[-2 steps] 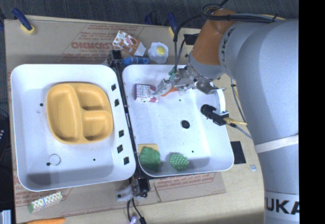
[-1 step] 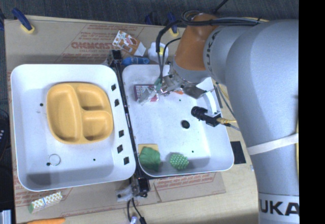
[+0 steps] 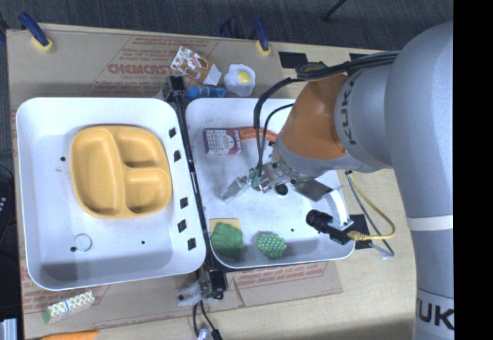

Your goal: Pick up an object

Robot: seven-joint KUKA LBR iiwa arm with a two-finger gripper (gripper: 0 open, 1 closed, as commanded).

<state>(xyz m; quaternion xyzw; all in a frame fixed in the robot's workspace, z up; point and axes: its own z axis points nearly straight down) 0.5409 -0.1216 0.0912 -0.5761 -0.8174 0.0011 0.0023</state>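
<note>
My gripper (image 3: 236,189) hangs low over the middle of the right bin (image 3: 339,254), pointing left from the grey and orange wrist. Just above it lies a red and white carton (image 3: 221,141), with an orange stick-like thing (image 3: 249,132) beside it. Along the bin's front edge sit a dark green lump (image 3: 227,239) on a yellow pad (image 3: 224,224) and a knobbly light green piece (image 3: 270,244). Nothing shows held at the gripper's tip, and the bin floor under it looks bare.
The left bin (image 3: 31,176) holds a yellow divided tray (image 3: 121,170). Behind the bins on the cardboard lie a small printed carton (image 3: 189,63), a yellow and white object (image 3: 240,79) and a blue item (image 3: 206,92). A wrapped packet (image 3: 69,305) lies front left.
</note>
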